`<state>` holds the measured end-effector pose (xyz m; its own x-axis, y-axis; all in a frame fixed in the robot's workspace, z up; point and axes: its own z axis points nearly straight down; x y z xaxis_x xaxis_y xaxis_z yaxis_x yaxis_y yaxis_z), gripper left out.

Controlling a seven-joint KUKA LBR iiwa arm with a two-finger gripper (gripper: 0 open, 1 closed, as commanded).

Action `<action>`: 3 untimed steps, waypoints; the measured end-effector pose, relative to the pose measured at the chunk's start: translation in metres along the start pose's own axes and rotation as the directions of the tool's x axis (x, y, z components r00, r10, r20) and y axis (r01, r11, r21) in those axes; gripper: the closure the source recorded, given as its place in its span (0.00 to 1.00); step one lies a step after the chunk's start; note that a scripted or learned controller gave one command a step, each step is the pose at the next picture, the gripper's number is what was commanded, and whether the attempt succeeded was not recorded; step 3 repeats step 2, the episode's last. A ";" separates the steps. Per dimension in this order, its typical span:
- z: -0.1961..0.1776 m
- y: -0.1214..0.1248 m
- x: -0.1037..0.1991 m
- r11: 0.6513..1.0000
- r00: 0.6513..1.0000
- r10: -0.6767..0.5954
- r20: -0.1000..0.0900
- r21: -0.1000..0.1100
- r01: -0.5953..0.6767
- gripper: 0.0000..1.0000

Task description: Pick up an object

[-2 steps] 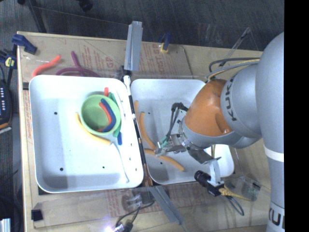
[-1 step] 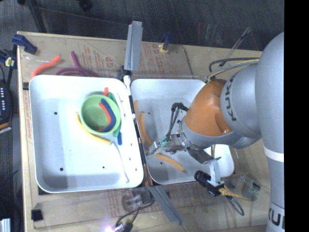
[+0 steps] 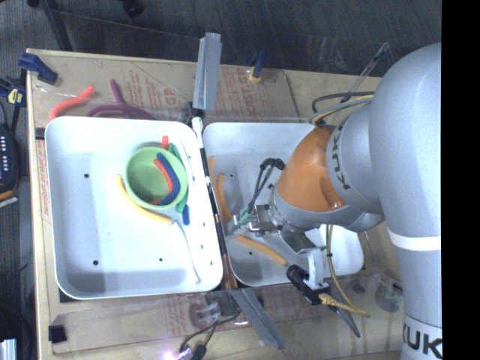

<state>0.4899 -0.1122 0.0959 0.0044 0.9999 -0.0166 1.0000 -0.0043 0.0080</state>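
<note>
We find the two-finger gripper (image 3: 244, 223) low in the right-hand shallow white bin (image 3: 247, 137), near that bin's left wall; whether it is spread or pressed together we cannot tell, as the metal parts there are too small and cluttered to read. Nothing can be confirmed as held. The grey arm with its orange band (image 3: 311, 175) covers most of the right bin from above.

In the same camera view we note a thin orange-yellow stick (image 3: 262, 248) lying on the right bin's floor just below the gripper, and a second orange-brown strip (image 3: 223, 201) standing along the bin's left wall, just beside the gripper. Contact with either cannot be judged.

In the left-hand white bin (image 3: 90, 223) we record a light green plastic bowl (image 3: 154, 177) resting on the floor towards the right side. Across it lie a curved blue piece (image 3: 172, 175) and a curved red piece (image 3: 163, 169); a yellow piece (image 3: 150, 212) shows beneath its lower edge.
</note>
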 end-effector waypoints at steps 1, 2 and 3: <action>-0.008 -0.001 0.005 1.000 1.000 -0.014 -0.011 0.010 0.015 1.00; -0.170 0.061 0.050 0.995 0.995 -0.102 -0.018 0.007 0.102 1.00; -0.170 0.061 0.050 0.995 0.995 -0.102 -0.018 0.007 0.102 1.00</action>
